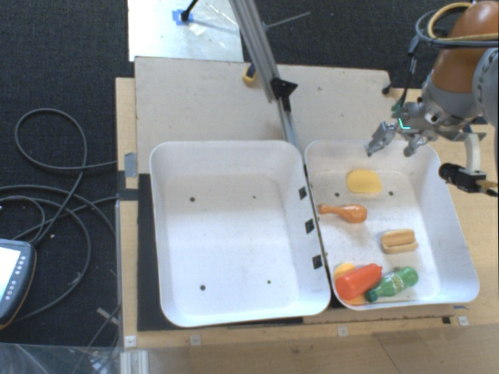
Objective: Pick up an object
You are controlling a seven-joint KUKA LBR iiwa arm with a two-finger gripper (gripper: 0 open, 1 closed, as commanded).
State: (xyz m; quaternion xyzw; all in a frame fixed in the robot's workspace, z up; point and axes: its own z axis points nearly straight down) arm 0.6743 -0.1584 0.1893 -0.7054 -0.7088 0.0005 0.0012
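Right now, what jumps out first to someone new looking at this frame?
The cluster of bright toy food in the right bin: a yellow disc, an orange drumstick, a hot dog, and a red piece beside a green bottle at the near edge. The gripper hangs over that bin's far rim, holding nothing.

I see my arm point(460, 61) coming in from the right, its orange band sitting high above the grey wrist. The claw point(396, 140) hangs over the far rim of the right bin point(460, 240), up near that bin's back edge. Its two fingers point(379, 140) are spread apart with nothing between them, pointing down and leftward toward the bin's inside.
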